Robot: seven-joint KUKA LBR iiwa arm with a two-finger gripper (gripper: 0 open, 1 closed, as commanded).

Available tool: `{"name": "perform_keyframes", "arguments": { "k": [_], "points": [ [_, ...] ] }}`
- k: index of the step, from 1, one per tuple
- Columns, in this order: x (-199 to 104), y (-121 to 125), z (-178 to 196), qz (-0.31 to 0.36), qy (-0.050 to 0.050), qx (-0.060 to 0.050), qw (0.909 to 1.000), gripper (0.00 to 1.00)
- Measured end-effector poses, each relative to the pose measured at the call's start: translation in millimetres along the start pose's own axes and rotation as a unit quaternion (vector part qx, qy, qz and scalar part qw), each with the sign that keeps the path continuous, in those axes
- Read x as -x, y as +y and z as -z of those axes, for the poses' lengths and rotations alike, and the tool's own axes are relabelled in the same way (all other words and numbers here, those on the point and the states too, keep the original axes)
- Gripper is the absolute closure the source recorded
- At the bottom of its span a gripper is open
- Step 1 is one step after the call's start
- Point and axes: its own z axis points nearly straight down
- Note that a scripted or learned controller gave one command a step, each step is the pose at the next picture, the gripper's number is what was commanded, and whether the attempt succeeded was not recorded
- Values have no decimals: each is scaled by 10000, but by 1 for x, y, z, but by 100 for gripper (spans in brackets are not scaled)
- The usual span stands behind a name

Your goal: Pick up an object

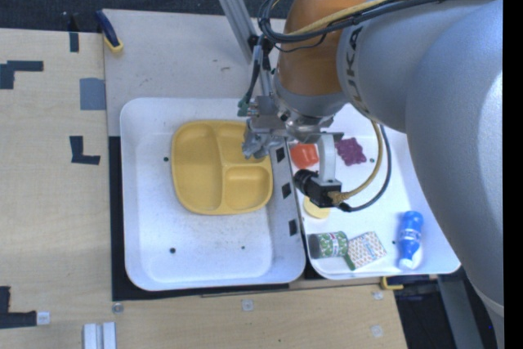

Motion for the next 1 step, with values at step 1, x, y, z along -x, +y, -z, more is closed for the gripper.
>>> {"name": "perform_keyframes", "arguments": {
  "k": [1],
  "points": [
    [3, 1, 0, -16, -6, 3, 10000, 0]
  ]
}}
